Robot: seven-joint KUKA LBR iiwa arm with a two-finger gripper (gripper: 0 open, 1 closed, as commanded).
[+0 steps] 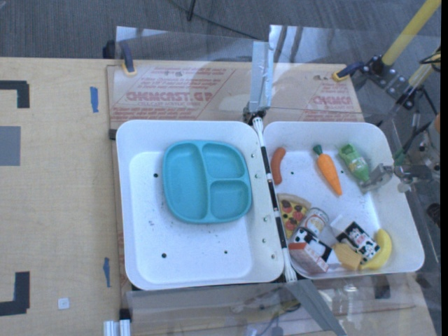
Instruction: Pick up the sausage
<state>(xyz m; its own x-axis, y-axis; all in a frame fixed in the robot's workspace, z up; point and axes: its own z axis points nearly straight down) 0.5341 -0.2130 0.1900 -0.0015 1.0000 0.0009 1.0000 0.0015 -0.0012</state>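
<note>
Gripper (pixel 379 177) first: mine sits low at the near side of the bin (pixel 402 219) I reach into, just beside the green bottle (pixel 354 161). It is small and blurred at this slant, so I cannot tell whether it is apart or together, and nothing shows clamped in it.

The sausage (pixel 278 165) lies well apart from me, clear across the bin, beyond the bottle and then the carrot (pixel 327 172). It rests close against the far wall, next to the divide with the other bin (pixel 133 208), where the teal plate (pixel 207 180) sits. Its long axis runs roughly along that wall. The pizza slice (pixel 294 212) lies just off its end, to one side of my straight path.

As I judge it, the task is at its start: I have to travel before any grasp. To do it well I should lift enough to pass over the carrot without nudging it, then come down over the sausage's middle. I should turn the wrist so the closing line crosses its short width. The wall is the risk, since it leaves little room on that side, so I should centre carefully and descend straight.
</note>
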